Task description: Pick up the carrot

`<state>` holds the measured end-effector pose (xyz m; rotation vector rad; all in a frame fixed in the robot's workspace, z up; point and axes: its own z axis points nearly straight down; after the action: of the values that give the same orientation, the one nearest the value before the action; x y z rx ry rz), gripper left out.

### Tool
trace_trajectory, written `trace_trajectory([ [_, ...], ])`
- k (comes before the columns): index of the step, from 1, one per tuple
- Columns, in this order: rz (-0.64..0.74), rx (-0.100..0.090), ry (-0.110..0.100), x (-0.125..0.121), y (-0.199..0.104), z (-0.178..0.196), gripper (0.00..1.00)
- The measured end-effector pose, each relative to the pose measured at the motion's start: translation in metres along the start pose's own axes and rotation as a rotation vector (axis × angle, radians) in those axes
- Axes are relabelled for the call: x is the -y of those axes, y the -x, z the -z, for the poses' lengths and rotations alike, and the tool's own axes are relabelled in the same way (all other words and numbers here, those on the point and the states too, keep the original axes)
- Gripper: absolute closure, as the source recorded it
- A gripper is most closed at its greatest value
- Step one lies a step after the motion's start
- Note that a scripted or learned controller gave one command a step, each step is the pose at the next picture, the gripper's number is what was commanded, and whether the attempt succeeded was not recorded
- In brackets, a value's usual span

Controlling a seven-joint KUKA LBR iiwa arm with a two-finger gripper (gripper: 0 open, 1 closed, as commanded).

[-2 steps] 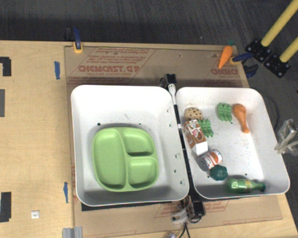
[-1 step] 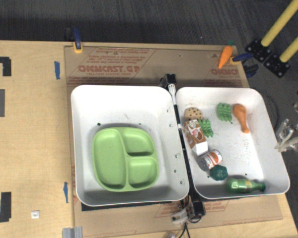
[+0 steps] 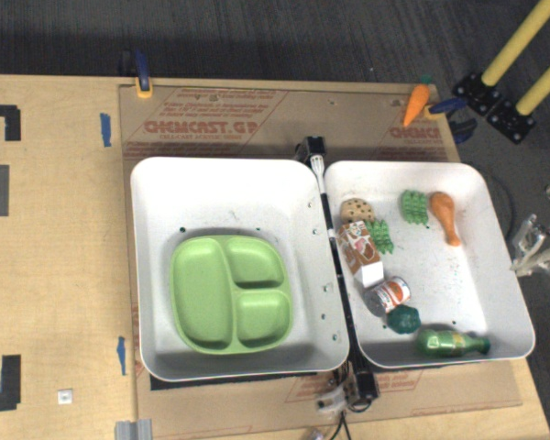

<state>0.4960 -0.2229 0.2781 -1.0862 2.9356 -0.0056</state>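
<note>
The carrot (image 3: pixel 445 215) is an orange piece with a thick upper end that tapers downward. It lies in the right bin (image 3: pixel 500 273), in the upper right part, apart from the bin wall. Just left of it sits a small green toy (image 3: pixel 414 206).
The right bin also holds a cookie (image 3: pixel 356 211), a snack packet (image 3: pixel 361 248), a leafy green piece (image 3: pixel 382 236), a small can (image 3: pixel 390 294), a teal piece (image 3: pixel 404 319) and a green bottle (image 3: pixel 453 342). A green divided plate (image 3: pixel 229 291) lies in the left bin (image 3: pixel 165 191). An orange clamp (image 3: pixel 416 104) grips the board's far edge.
</note>
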Motion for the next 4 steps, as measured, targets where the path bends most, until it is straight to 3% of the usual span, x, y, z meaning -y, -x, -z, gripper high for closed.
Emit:
trace_trajectory([
  [3,1.15,-0.001,0.01,-0.01,-0.012,-0.014,1.0],
  [4,1.535,0.001,0.012,-0.022,-0.002,-0.012,1.0],
])
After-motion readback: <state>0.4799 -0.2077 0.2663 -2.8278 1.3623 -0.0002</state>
